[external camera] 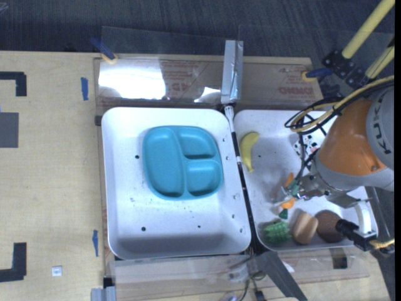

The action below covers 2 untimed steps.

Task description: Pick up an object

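The arm (351, 149) reaches into the right bin (269, 143), placing the gripper (299, 190) low beside the carrot (287, 200) as a likely pick target. Finger state cannot be determined. The banana (249, 149) lies apart, by the 2 bins' divider.

Wooden bench (44, 187) under two white bins (125, 231)

banana (249, 148): yellow; far-left of right bin | carrot (287, 200): orange; lying mid-bin | broccoli (275, 231): green; near edge
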Motion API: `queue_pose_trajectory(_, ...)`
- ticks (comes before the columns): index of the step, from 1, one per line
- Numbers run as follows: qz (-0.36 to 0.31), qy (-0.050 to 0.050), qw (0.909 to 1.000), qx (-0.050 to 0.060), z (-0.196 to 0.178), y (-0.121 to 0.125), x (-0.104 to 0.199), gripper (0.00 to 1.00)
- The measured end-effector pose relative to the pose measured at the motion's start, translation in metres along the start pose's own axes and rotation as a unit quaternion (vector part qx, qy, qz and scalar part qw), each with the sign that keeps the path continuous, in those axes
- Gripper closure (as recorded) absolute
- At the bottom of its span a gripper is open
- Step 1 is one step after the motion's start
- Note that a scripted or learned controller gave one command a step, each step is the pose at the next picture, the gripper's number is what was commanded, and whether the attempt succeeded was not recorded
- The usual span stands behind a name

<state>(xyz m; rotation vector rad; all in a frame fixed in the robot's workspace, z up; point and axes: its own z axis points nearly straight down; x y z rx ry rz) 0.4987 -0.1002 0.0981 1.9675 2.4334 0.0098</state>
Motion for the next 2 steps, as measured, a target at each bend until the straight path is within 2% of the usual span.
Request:
queue_pose_trajectory(1,0.025,0.003,0.9997,0.002,-0.09,0.064,0.055,1.0)
queue_pose_trajectory(2,-0.08,0.002,0.9968,0.005,-0.086,0.078,0.063,1.0)
